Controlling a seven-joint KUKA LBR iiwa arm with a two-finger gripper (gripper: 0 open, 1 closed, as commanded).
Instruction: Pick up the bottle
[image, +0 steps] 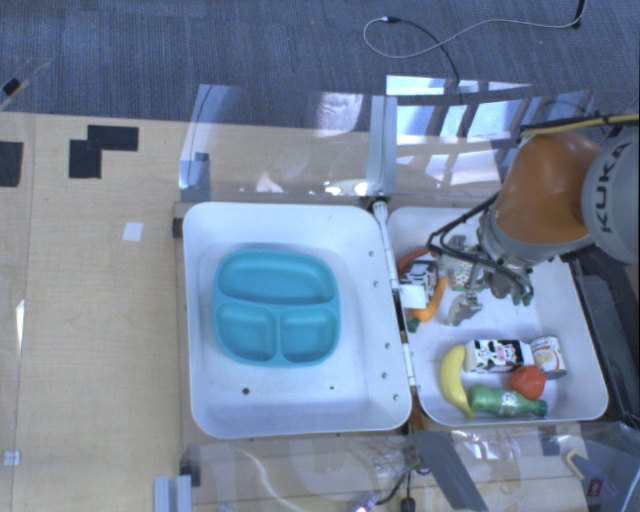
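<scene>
White letters "KUKA" mark my arm (600, 190) over the right bin (590, 400); my pincer (468, 300) hangs open above the green bottle (508, 402).

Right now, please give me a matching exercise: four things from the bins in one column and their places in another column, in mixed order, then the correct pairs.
Things:
1. green bottle
2. blue divided plate
3. banana
4. gripper

Places:
A. in the middle of the left bin
B. above the upper part of the right bin, beside the carrot
C. lying along the near edge of the right bin, under the tomato
D. left of the small milk carton, curved along the bin's left side

Pairs: 1-C, 2-A, 3-D, 4-B
</scene>
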